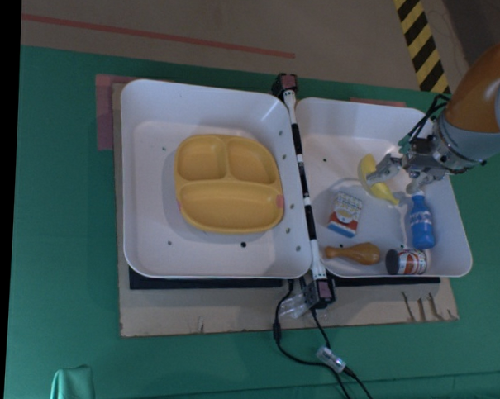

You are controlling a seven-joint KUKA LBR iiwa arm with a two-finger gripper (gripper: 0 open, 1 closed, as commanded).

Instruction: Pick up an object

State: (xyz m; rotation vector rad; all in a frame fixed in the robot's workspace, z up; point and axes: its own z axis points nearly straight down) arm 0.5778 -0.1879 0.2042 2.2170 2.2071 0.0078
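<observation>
Five small items lie loose in the right white bin (455, 245); the claw (402, 176), fingers spread, hangs over the yellow plastic banana (372, 177), nothing pinched. Just beyond it: blue bottle (421, 222), striped can (408, 262), brown drumstick (354, 254), printed carton (345, 214), likely scattered for easy gripping.

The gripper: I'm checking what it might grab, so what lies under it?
The gripper hangs over the right bin, above a yellow banana. A blue bottle lies close by. The part of the banana beneath the gripper is covered.
</observation>
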